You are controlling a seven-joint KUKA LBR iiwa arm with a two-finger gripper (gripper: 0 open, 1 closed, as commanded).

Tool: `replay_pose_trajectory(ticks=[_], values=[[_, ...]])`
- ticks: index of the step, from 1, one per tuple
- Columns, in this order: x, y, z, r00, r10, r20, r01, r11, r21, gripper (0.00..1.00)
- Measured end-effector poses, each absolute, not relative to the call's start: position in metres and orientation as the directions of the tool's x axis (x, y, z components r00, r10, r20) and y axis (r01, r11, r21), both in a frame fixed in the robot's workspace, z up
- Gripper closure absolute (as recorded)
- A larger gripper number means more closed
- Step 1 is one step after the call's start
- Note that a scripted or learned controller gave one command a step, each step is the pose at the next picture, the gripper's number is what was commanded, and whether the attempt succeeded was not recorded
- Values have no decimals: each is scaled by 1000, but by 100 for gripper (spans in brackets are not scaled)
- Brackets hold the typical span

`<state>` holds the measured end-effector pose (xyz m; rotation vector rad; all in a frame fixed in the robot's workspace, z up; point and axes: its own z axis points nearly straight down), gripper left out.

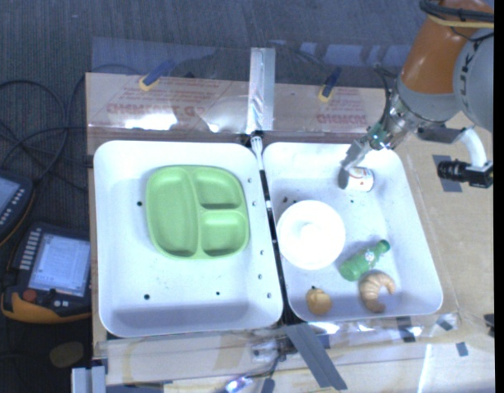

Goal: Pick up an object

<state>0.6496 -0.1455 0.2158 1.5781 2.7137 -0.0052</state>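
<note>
Left bin [121, 301] holds a matte green plastic tray [196, 211] with three compartments. Right bin [416, 219] has a smooth round white plate [311, 234], a glossy green bottle [363, 260], a curved tan croissant [376, 290], and a small brownish lump [319, 301]. Gripper [350, 173] is touching a little white-red object [362, 179] at the back; can't tell how open the fingers are.

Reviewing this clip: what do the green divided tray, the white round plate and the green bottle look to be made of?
Green tray: likely matte moulded plastic, uniform colour. White plate: plastic or glazed ceramic, smooth with soft sheen; can't tell which. Green bottle: probably glossy translucent plastic.
</note>
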Motion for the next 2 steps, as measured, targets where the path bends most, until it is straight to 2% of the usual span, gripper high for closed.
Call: replay_pose_trajectory(ticks=[1,2], values=[[648,-188,142,-130,992,-3,992,130,-3,100],[640,-148,193,126,992,-4,992,-126,-1,100]])
